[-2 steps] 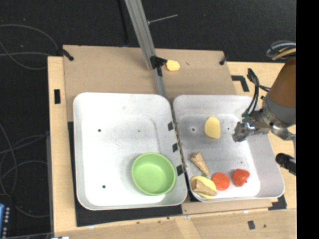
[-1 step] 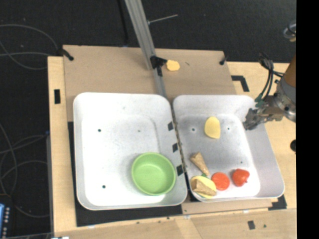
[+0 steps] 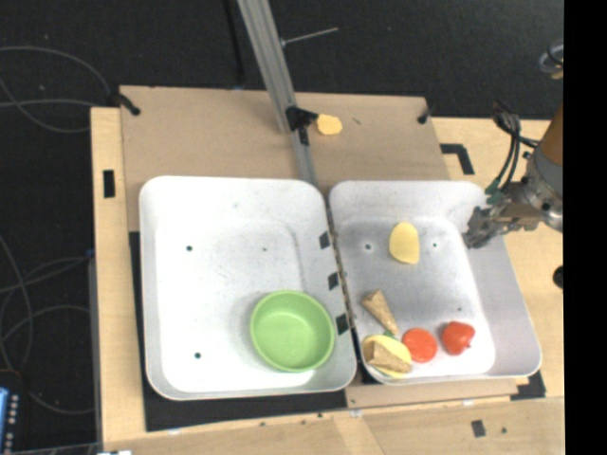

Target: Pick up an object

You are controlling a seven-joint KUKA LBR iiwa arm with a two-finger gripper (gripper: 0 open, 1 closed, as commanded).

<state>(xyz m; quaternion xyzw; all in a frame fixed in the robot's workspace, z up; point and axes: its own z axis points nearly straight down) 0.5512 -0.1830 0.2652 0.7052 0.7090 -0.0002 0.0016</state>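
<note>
A single fixed camera hangs above the surface (image 3: 237, 140) and looks down at a slant. It stands far enough off to take in both white bins, the left bin (image 3: 171, 254) and the right bin (image 3: 493, 292), whole, plus dark floor beyond the far edge. The arm enters from the right.

green bowl (image 3: 292, 330), yellow lemon (image 3: 404, 243), two red-orange tomatoes (image 3: 419, 345), white bins (image 3: 190, 226)
</note>
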